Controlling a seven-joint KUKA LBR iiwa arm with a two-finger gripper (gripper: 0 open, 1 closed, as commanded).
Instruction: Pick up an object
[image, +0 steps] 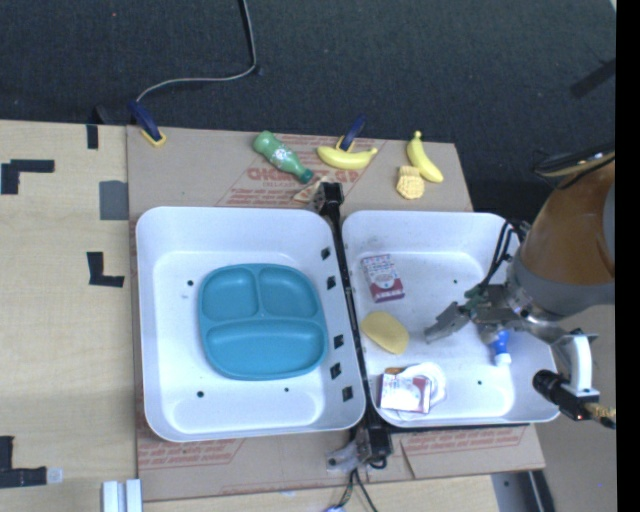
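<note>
blue tray (264, 322), white bins (165, 240), yellow bananas (346, 156).

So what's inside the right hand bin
The right bin holds a red-and-white carton, a yellow lump, a red-and-white packet and the gripper. Its right side is hidden under the arm.

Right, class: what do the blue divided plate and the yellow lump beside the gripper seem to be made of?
Blue divided plate: probably moulded plastic, with an even colour and smooth rounded ridges. Yellow lump: looks matte and soft-edged, perhaps foam or rubbery plastic; the material is unclear.
</note>
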